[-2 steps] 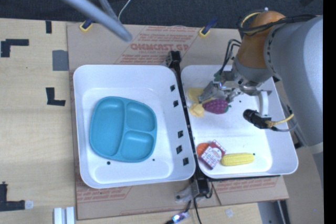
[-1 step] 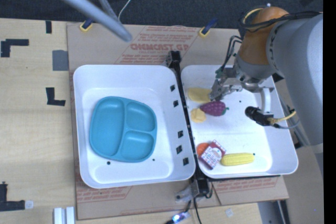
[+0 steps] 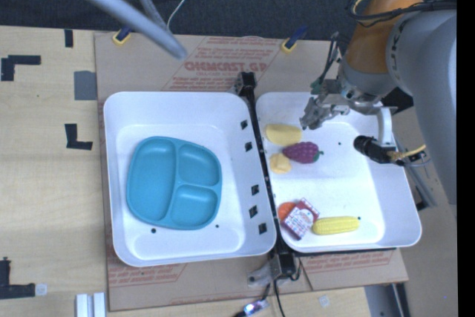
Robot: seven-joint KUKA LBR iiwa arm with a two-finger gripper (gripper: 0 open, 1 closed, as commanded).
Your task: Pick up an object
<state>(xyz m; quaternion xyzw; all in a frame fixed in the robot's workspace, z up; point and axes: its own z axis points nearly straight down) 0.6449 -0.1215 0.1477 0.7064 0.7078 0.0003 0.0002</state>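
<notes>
Far to the tool's left, in the left bin (image 3: 119, 115), lies a blue divided plate (image 3: 175, 182) — flat on the white floor. In the right bin (image 3: 401, 226), the tool (image 3: 312, 119) hangs over the upper part, and whether its tips stand wide or narrow cannot be told. Just below and left of it rests a yellow lemon-like piece (image 3: 283, 134), touching a purple bunch of grapes (image 3: 301, 152); a smaller yellow piece (image 3: 280, 163) sits beside them. Well below the tool — near the front wall — lie a red-and-white packet (image 3: 299, 220) and a corn cob (image 3: 335, 225). The bench (image 3: 44, 159) spreads beyond.
</notes>
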